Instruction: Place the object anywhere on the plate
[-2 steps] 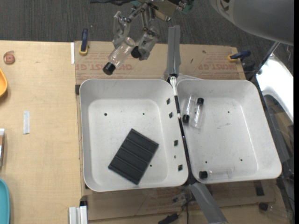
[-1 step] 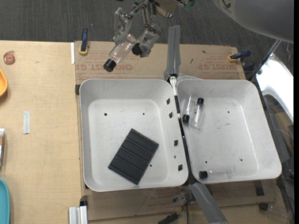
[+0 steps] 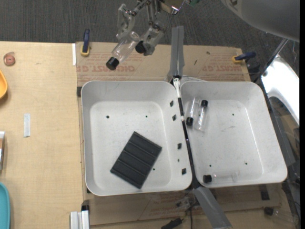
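Gripper (image 3: 136,35) aloft above left bin (image 3: 95,92), jaws clamped on clear vial (image 3: 121,51); dark ribbed plate (image 3: 137,159) bare, placement pending.

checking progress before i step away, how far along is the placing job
Done: a clear vial looks picked up, between the fingers of the gripper. In hand: it hangs above the left bin's far rim. Left: setting it on the dark plate inside that bin.
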Motion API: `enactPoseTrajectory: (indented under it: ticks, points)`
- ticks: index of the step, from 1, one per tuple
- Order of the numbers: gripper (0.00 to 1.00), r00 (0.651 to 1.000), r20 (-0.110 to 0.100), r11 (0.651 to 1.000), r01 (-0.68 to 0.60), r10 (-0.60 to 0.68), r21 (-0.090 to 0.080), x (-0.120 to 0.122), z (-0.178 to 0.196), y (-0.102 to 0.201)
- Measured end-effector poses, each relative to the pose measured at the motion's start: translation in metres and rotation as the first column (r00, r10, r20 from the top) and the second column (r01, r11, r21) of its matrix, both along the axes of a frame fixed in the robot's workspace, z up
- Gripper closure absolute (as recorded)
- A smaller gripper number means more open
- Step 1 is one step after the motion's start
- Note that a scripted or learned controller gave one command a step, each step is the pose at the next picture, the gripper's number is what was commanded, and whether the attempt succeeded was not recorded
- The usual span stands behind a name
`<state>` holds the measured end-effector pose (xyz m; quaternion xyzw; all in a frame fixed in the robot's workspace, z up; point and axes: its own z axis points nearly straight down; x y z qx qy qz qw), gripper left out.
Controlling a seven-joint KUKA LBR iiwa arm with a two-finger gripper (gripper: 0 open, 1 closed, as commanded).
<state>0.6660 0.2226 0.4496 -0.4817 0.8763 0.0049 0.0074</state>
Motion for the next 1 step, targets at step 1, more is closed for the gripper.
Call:
enactPoseTrajectory:
  ticks: [1]
  points:
    - [1.00, 1.000, 0.001, 1.000, 0.006, -0.006, 0.004, 0.0019, 0.0078, -0.0015]
